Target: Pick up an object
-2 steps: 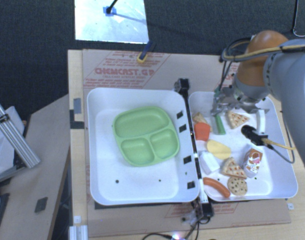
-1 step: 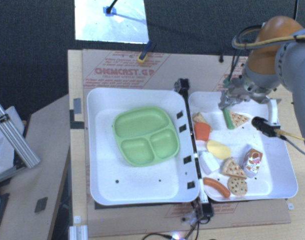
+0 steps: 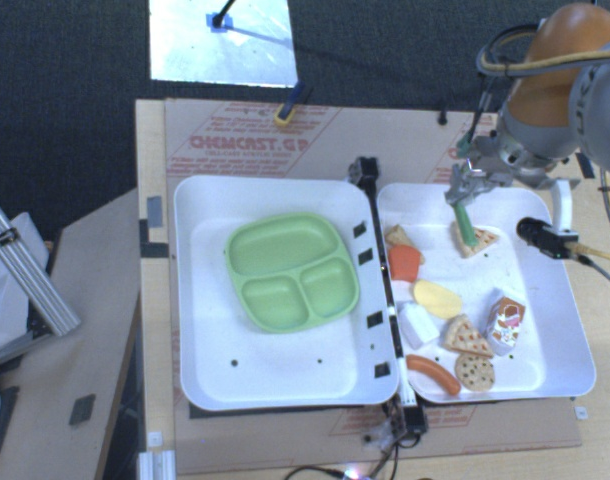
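Two white bins on bench (image 3: 235,128). Left bin (image 3: 205,358) holds one green divided plate (image 3: 290,271). Right bin (image 3: 565,338) holds toy food: one orange block (image 3: 405,263), one yellow piece (image 3: 438,298), two pizza slices (image 3: 467,336), one cookie (image 3: 474,371), one sausage (image 3: 432,374), one small carton (image 3: 506,323), one white block (image 3: 418,323). My claw (image 3: 465,193) hangs over right bin's far part, clenched on green stick (image 3: 466,224). Stick dangles straight below claw, lower end touching far pizza slice (image 3: 482,240).
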Controlling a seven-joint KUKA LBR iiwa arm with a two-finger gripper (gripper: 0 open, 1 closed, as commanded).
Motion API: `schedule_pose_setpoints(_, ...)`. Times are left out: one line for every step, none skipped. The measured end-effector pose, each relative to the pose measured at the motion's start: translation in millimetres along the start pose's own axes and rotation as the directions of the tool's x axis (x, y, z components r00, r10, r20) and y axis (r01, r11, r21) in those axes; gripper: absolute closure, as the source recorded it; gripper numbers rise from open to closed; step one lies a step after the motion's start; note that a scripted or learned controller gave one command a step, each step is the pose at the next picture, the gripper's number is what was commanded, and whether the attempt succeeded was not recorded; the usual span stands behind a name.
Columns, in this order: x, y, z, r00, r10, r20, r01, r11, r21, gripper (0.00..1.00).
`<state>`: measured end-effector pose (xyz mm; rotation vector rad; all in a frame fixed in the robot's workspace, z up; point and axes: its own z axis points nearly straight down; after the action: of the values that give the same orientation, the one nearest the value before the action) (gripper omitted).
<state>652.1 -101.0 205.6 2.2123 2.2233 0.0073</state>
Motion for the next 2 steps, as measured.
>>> schedule_pose_setpoints(0.3,1.2,-20.0,1.0,0.0,0.0,0.0,1.0,0.003,1.0)
schedule_pose_setpoints(23.0,-40.5,-28.3,1.0,-0.001,-0.001,0.001,1.0,0.007,1.0)
